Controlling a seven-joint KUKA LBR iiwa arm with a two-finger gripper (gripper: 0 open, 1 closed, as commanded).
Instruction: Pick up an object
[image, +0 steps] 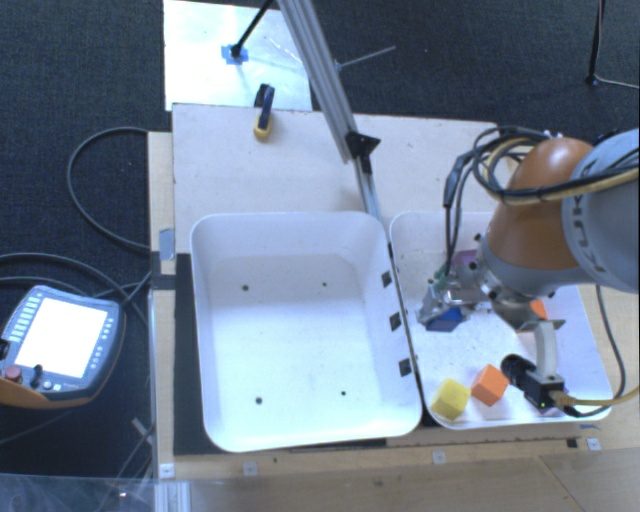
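Grey robot arm with orange band (540, 215) reaches in from the right, over the right shallow white plastic bin (420, 250). Its pincer (438, 298) sits low over that bin's left-middle part, near the wall shared with the left shallow white plastic bin (290, 340). Cannot tell how far the pincer is open; too small and cluttered with cables.

Small blue block (447, 319) lies right at the pincer tip, touching or just under it; cannot tell if it is gripped or only resting on the bin floor.

Yellow foam-like cube (450, 398) sits in the right bin's near-left corner. Orange cube (489, 384) is just beside it, to its right, a small gap between them. A purple-pink object (466, 262) shows partly behind the wrist, further back in the same bin. A small orange piece (539, 310) peeks out below the arm, shape unclear.

The left bin shows a few dark dots on its floor.

Both bins sit on the pale board bench (280, 170). A yellow-and-black clamp (264, 112) lies at the bench's far edge. A slanted metal pole (325, 80) crosses above it. A handheld control pendant with lit screen (58, 345) lies on the dark floor to the left.
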